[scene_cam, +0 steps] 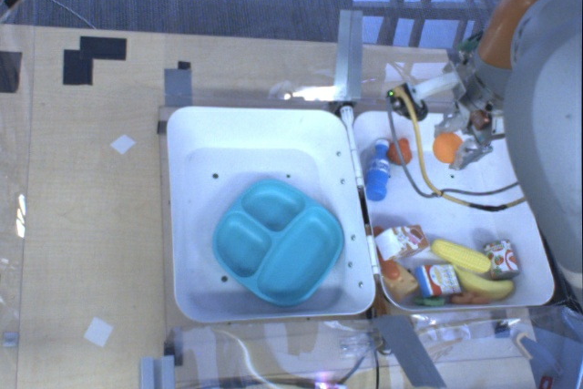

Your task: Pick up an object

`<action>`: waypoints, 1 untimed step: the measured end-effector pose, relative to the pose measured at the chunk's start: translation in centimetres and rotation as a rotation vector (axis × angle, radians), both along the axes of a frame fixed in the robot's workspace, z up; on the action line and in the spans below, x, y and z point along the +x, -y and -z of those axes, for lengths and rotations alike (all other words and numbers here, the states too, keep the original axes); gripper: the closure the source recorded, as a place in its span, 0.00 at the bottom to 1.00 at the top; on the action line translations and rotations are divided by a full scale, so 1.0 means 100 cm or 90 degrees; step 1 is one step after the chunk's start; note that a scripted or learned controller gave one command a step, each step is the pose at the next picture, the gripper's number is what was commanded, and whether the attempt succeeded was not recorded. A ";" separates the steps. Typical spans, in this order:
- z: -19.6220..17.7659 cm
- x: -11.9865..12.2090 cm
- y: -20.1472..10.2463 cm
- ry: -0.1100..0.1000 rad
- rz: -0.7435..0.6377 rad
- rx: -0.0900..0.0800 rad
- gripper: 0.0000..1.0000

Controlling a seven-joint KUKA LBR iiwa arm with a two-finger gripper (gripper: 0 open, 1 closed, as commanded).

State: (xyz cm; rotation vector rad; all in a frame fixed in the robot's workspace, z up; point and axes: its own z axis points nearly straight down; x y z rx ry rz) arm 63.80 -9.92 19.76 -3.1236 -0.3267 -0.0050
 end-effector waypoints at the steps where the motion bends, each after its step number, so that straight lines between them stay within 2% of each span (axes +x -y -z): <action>1: 0.003 -0.002 0.013 0.000 0.001 -0.001 1.00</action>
